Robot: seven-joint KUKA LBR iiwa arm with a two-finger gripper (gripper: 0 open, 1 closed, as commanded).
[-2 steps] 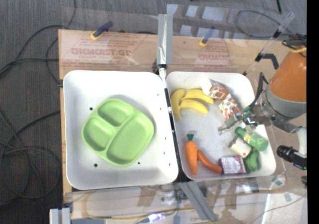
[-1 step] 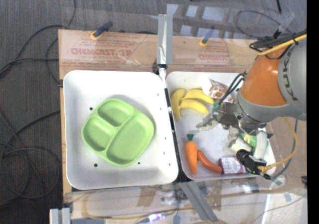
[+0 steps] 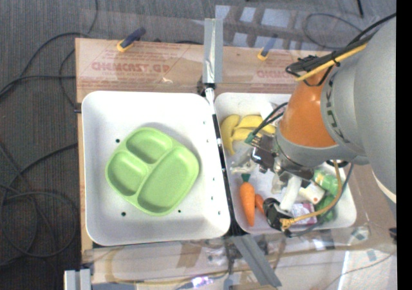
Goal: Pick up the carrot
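Lying carrot (image 3: pixel 247 200) beside pincer (image 3: pixel 265 165)

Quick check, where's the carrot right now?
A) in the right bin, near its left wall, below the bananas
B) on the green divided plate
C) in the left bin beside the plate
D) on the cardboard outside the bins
A: the carrot lies in the right bin, just below the bananas, while the green plate sits in the left bin.

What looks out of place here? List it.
Nothing looks spilled or broken. The green plate sits flat in the left bin. The right bin is crowded: carrot lies beside the banana, with the arm over the other items.
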